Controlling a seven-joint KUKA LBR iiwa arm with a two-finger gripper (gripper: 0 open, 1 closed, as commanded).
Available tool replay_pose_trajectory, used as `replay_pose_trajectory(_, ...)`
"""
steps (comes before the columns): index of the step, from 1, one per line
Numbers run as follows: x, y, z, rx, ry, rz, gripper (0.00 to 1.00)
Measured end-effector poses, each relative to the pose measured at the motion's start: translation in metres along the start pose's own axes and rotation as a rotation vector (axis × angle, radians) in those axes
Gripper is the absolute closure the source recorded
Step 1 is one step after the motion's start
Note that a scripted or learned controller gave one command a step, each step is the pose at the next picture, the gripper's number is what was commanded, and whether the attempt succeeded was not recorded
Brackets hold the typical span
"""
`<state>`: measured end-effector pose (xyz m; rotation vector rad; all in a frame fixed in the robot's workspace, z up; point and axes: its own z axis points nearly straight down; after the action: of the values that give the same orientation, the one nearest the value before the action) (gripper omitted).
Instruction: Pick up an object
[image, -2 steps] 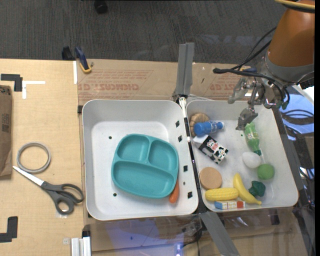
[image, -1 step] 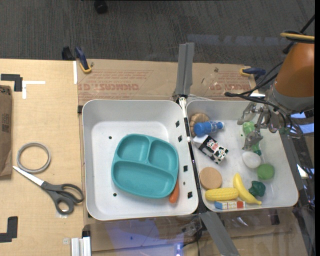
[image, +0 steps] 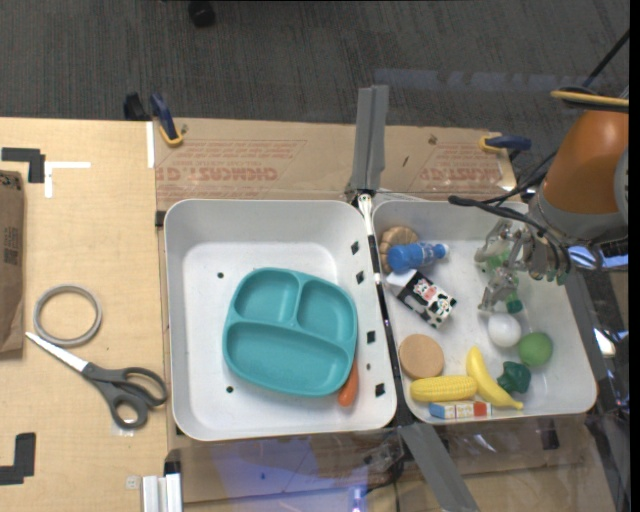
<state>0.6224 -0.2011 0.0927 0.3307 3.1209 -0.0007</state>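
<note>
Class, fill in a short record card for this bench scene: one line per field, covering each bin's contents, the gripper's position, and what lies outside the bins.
Left bin: teal divided plate; carrot at its lower right edge.
Right bin: blue bottle, cow-print box, tan disc, corn cob, banana, white egg, green ball.
Gripper: over the right bin, just above the egg.
Outside bins: scissors, tape roll.

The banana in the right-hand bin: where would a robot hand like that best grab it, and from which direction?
Probably at the middle of the banana, coming straight down from above. It lies flat on the bin floor, curving from upper left to lower right, so fingers set across its narrow width should fit. The corn cob touches its lower left side, so the upper half may leave more finger room.
</note>
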Motion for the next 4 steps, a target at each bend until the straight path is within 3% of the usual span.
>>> replay_pose_trajectory(1, -0.002, 0.002, -0.011, 0.001, -0.007, -0.004, 1.0)
replay_pose_trajectory(2, -0.002, 0.002, -0.011, 0.001, -0.006, -0.004, 0.0)
replay_pose_trajectory(3, 0.031, 0.099, 0.0, -0.001, 0.001, -0.024, 0.0)
replay_pose_trajectory(4, 0.042, 0.097, 0.0, -0.001, 0.001, 0.002, 0.0)
